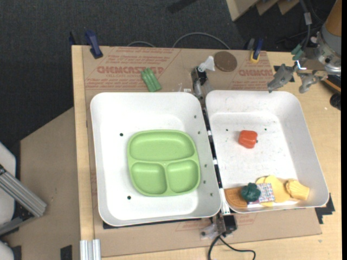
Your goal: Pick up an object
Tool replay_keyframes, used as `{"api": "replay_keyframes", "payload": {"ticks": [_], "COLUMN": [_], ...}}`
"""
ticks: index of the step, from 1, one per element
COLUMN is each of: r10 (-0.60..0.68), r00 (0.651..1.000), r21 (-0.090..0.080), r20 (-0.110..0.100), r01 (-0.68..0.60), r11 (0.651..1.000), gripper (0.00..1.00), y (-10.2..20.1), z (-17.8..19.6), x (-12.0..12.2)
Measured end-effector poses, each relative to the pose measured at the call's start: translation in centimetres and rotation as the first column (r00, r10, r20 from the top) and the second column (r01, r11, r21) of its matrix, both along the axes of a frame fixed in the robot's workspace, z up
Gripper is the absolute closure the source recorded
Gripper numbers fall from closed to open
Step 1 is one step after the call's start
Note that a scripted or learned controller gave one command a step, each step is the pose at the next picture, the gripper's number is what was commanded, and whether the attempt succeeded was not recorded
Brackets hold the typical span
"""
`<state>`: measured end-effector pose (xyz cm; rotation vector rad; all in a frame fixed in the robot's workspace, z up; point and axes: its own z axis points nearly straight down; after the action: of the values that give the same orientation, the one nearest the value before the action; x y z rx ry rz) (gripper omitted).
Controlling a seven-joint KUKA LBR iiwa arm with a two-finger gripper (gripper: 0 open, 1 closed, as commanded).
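The gripper (293,79) hangs above the right bin (303,118), fingers released. The red pepper (248,138) sits alone; the crowded toys by the bin's near wall risk a fumbled grab.

Left bin (103,161): I see plain white.
Divided plate (162,162): light green all over.
Right bin (303,124): white, with fine dark specks.
Small block (248,138): orange-red.
Toy at front (250,192): dark green.
Lumps beside it (290,188): yellow.
Flat disc under them (233,197): tan brown.
Bench sheet (124,64): brown cardboard, red lettering.
Clamps (93,42): I read blue.
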<state>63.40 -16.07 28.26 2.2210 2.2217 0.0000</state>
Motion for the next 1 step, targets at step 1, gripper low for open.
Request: {"api": "replay_keyframes", "payload": {"ticks": [1], "r10": [0.002], "r00": [1.0], "r21": [0.003], "r20": [-0.007], "r01": [-0.002], "r11": [1.0], "gripper": [0.0], "y": [4.98], "z": [-20.54], "x": [-3.61]}}
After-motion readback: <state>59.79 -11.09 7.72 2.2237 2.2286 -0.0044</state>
